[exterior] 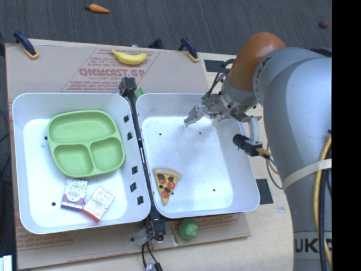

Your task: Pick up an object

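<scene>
Hovering at the right-hand shallow white bin's (248,193) twelve o'clock edge, the grey two-finger gripper (194,117) is gripping nothing, and how wide it is set I cannot tell. The flat triangular pizza-slice toy (166,184), probably the target, is lying at that bin's seven o'clock, well apart, so the arm is facing a long reach down-left.

The arm (293,129) runs off the 3 and 5 o'clock edges, its base out of frame. Its wrist hides the end effector's (194,117) upper part, and the fingers blur together. The print on the two small packets (86,198) at 8 o'clock is too small to read.
</scene>
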